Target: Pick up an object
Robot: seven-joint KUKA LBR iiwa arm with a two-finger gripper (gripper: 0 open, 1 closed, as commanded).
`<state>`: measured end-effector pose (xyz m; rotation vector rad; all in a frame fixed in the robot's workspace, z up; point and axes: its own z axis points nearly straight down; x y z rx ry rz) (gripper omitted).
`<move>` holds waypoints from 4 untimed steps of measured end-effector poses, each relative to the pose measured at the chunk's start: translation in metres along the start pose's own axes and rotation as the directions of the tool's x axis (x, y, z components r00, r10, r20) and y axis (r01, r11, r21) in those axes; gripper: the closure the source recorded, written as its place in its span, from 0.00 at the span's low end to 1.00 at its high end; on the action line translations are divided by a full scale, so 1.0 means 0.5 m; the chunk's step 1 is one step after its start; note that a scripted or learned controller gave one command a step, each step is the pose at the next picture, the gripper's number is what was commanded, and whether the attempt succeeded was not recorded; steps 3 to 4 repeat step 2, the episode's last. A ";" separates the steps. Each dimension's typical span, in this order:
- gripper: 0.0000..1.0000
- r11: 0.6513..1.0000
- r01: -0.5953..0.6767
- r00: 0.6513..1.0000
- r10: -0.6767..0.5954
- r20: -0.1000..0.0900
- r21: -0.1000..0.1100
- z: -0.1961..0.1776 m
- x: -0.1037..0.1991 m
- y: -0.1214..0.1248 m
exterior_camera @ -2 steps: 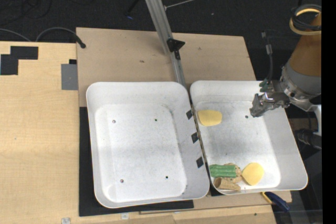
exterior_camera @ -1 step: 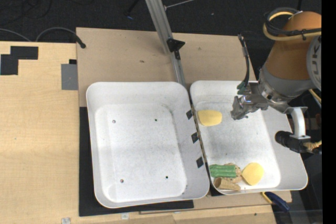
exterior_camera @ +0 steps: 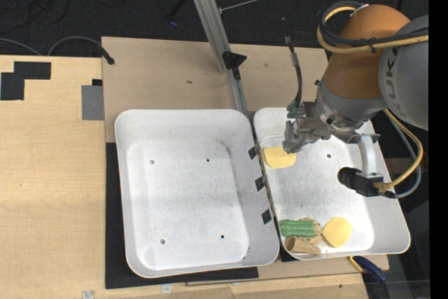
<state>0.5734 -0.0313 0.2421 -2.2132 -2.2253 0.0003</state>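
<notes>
Over the right bin [exterior_camera: 392, 238], gripper [exterior_camera: 292, 142] touching a pale yellow object [exterior_camera: 280, 159].

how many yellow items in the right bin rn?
2. One pale yellow piece by the bin's left wall, at the gripper. One round yellow piece at the near edge beside the green item. More may hide under the arm.

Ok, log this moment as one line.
arm: over right bin | gripper: at pale yellow object | grasp: unconfirmed | left bin: untouched

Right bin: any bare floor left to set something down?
Right bin: bare middle, between the pale yellow piece under the gripper and the near-edge cluster: green piece, yellow round piece, tan piece. Crowded there.
</notes>
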 end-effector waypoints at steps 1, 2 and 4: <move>1.00 1.000 -0.001 1.000 0.001 0.000 0.000 -0.011 0.100 0.012; 1.00 1.000 -0.001 1.000 0.001 0.001 -0.001 -0.014 0.192 0.031; 1.00 1.000 -0.001 1.000 0.001 0.001 -0.001 -0.014 0.192 0.031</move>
